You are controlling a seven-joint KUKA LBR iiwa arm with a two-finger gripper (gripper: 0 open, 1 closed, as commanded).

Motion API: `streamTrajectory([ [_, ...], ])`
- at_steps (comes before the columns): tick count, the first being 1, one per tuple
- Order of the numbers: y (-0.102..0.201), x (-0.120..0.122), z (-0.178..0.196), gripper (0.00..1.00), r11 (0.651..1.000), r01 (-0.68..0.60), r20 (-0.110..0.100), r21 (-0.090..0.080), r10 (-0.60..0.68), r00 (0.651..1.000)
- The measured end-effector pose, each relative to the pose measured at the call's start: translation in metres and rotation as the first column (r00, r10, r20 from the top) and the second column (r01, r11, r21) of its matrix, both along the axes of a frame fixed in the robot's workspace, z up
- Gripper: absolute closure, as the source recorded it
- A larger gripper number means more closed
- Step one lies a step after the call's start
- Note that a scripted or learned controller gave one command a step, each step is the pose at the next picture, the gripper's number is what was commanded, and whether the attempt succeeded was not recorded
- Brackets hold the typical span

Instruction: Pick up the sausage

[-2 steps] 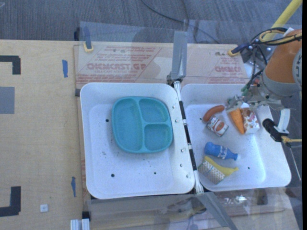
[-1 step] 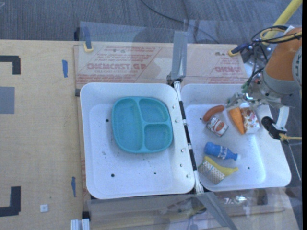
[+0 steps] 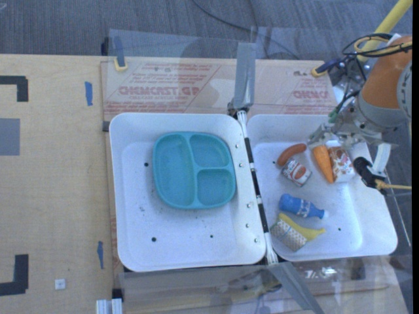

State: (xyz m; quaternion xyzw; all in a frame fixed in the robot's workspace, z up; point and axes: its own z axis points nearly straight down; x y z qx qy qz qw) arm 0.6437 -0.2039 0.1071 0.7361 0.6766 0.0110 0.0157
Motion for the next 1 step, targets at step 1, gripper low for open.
streamTrajectory([
  [1, 0.0032, 0.0005, 0.0002, 0.0, 1.0, 0.008, 0.001, -0.005, -0.008, 1.0],
])
